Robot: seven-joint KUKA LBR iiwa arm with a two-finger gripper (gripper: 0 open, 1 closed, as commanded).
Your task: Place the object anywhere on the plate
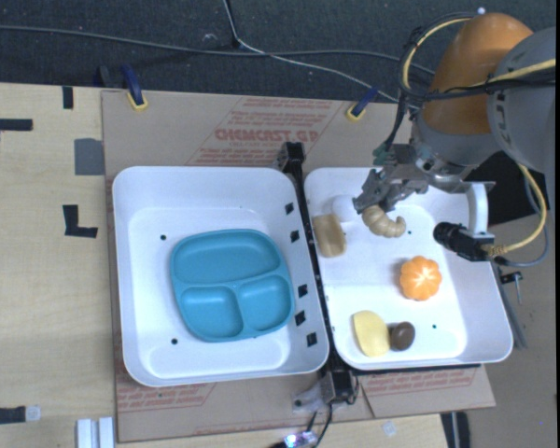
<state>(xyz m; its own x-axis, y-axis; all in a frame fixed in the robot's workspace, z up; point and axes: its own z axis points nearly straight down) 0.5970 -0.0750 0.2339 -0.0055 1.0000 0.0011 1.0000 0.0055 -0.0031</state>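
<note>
A blue plate (230, 283) with three compartments lies in the left white bin (140, 203). In the right bin (481, 339), my gripper (378, 201) hangs over the upper left part. A pale beige curved object (385, 221) sits directly at its tip, touching or nearly touching it. I cannot tell whether the object is gripped or resting on the bin floor. The arm's grey wrist and orange band (471, 59) reach in from the upper right.
The right bin also holds a tan block (329, 236) by the divider, an orange fruit (420, 279), a yellow piece (369, 333) and a small brown piece (402, 335). A black fitting (459, 239) with cables juts out beside the gripper.
</note>
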